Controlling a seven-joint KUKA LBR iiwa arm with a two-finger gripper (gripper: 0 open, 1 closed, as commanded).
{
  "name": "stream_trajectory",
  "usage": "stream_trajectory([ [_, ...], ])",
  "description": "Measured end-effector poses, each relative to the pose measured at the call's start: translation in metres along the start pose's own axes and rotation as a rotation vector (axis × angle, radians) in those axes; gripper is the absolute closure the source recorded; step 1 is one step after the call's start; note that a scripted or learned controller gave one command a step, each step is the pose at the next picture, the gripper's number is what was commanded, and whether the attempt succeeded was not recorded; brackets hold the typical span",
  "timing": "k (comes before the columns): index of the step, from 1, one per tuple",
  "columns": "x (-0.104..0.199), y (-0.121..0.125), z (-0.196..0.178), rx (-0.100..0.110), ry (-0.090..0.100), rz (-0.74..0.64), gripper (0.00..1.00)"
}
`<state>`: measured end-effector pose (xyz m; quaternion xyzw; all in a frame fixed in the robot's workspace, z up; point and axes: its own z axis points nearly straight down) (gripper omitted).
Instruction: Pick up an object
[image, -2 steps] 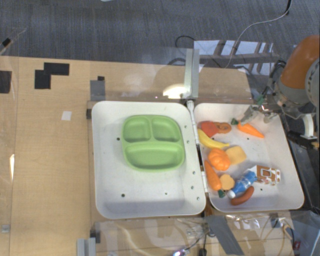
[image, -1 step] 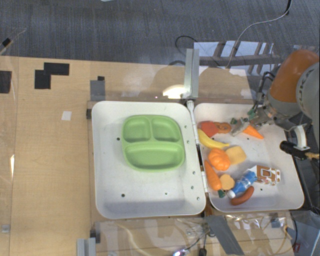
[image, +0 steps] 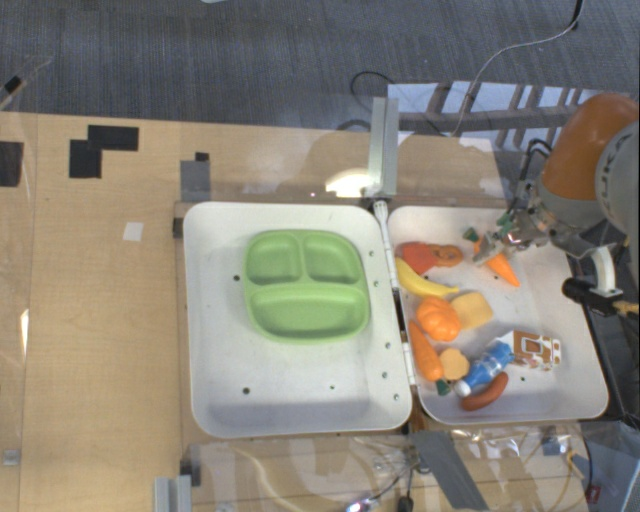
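Observation:
The right bin (image: 575, 395) holds several toy foods. Among them are a yellow banana (image: 425, 282), an orange pumpkin (image: 438, 318), a yellow block (image: 473, 308), a blue bottle (image: 486, 366), a red sausage (image: 484, 392) and a white and brown carton (image: 536, 349). My gripper (image: 503, 240) hangs low over the bin's far right part. A small orange carrot (image: 503, 268) lies just in front of it, and a small green piece (image: 470, 234) lies to its left. Nothing is visibly held.
In the left bin (image: 215, 400) sits a green compartment plate (image: 305, 284). A metal divider rail (image: 395, 300) runs between the bins. The arm's orange band (image: 590, 150) and grey wrist overhang the right bin's far right corner. Black fittings (image: 600, 292) stand at the right rim.

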<state>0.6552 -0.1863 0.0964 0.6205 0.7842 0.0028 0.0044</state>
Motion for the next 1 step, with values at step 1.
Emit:
stream_trajectory([
  [1, 0.0419, 0.0275, -0.0959, 0.005, 0.002, 0.013, 1.0],
])
